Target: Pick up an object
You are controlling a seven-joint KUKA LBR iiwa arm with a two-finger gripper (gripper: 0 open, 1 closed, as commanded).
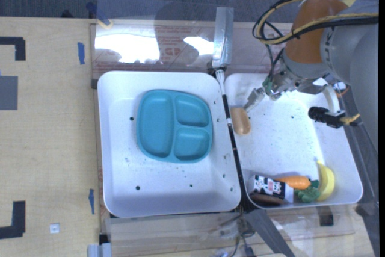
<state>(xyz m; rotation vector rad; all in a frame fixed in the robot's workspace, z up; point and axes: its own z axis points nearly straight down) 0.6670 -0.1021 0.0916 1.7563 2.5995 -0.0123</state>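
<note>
My gripper hangs over the upper left part of the right bin, pointing down and to the left. Its tip is just above and to the right of a tan bread roll that lies against the bin's left wall. Along the bin's front edge lie a black-and-white carton, an orange carrot with a green top and a yellow banana. Nothing shows in the gripper.
The left bin holds a blue divided plate. A black cylindrical part with cables juts from the arm over the right bin. The grey arm with its orange band fills the upper right. A metal divider stands behind the bins.
</note>
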